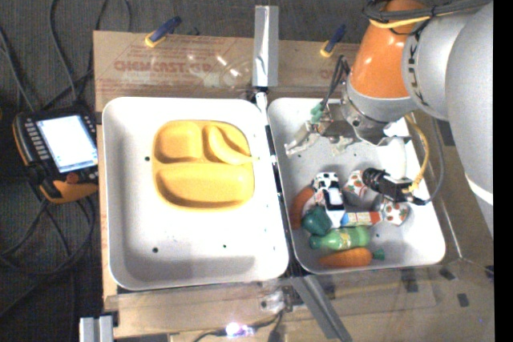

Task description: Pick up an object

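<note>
1. toys [345,212] sit heaped in the front part of the right bin [437,240], all touching or overlapping.
2. gripper [309,132] hangs over that bin's bare back-left part, well apart from the heap; can't tell how the jaws stand, too small and blurred.
3. best bet imo: go for an edge piece, e.g. carrot [346,257] at front or bottle [345,238] just behind it, and come straight down so neighbours don't get shoved.
4. count: 2 bins, 1 yellow tray [204,164] in left bin [128,252], 1 carrot, 1 bottle; the rest too jumbled to count.
</note>
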Robot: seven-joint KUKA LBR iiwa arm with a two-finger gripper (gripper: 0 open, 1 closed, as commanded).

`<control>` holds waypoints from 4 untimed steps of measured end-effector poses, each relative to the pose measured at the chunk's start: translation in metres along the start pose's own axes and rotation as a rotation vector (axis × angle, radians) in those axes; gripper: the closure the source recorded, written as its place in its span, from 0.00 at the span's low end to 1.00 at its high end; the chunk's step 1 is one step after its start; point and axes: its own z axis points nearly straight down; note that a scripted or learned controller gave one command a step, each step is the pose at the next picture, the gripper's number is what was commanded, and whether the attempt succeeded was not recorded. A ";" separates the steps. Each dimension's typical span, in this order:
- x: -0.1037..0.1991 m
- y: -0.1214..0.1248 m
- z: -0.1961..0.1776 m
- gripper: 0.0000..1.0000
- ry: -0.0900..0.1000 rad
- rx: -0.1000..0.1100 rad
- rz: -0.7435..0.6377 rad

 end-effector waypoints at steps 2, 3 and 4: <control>-0.051 -0.044 0.093 0.00 -0.011 -0.017 -0.191; -0.048 -0.044 0.083 1.00 -0.005 -0.018 -0.192; -0.018 -0.010 0.000 1.00 -0.001 -0.001 -0.205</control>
